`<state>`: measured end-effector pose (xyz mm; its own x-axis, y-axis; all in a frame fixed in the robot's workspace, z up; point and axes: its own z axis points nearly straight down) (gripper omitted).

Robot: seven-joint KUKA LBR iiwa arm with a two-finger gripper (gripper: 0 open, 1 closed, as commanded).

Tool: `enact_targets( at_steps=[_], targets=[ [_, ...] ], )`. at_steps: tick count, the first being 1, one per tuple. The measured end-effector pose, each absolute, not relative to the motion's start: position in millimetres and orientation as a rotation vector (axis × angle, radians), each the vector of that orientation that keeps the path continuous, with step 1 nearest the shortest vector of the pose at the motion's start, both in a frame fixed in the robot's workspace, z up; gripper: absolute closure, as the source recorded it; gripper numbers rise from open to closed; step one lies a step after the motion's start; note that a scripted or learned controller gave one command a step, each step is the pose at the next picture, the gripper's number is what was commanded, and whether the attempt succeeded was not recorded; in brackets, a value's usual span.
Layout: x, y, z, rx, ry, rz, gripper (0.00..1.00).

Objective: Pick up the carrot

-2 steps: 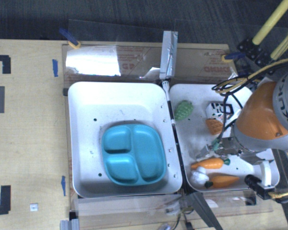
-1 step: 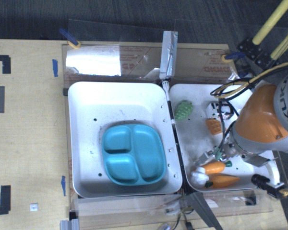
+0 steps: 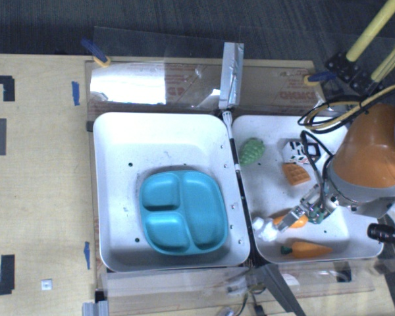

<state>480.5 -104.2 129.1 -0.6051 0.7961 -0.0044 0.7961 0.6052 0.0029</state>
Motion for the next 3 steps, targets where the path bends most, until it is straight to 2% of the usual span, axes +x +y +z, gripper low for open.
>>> enact_targets(
  at_steps=[1, 2, 3],
  targets=[
    [497.2, -114.0, 87.5, 2.124, 2.304, 0.008, 0.0],
    [479.1, -198.2, 100.5, 1.956, 2.453, -0.002, 0.0],
    [480.9, -141.0, 109.7, 1.512, 2.752, 0.003, 0.0]
  ],
)
